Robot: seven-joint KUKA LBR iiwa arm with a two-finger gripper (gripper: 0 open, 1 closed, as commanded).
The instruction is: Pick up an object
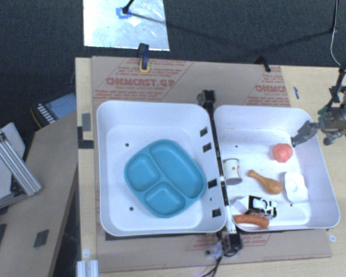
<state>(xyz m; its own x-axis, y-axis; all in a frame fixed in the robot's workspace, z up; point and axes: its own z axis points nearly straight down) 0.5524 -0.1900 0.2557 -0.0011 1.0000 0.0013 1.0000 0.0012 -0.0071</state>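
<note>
The right bin (259, 119) holds several small objects. A pink-red ball-like item (282, 152) lies near its right wall. A small white cup (232, 170) sits by the divider, and a tan toy drumstick (264, 181) lies beside it. A white block (294, 186) rests at the right. A black-and-white item (261, 205) and an orange sausage (251, 219) lie along the front wall. My gripper (301, 135) hangs over the bin's right rim, just up and right of the pink item, apart from it, with nothing seen in it.
The left bin (112, 126) carries a blue divided plate (164, 178). A black divider (213, 154) with clips runs between the bins. Both stand on a cardboard sheet (179, 79). A shiny metal plate (126, 16) lies on the dark floor behind.
</note>
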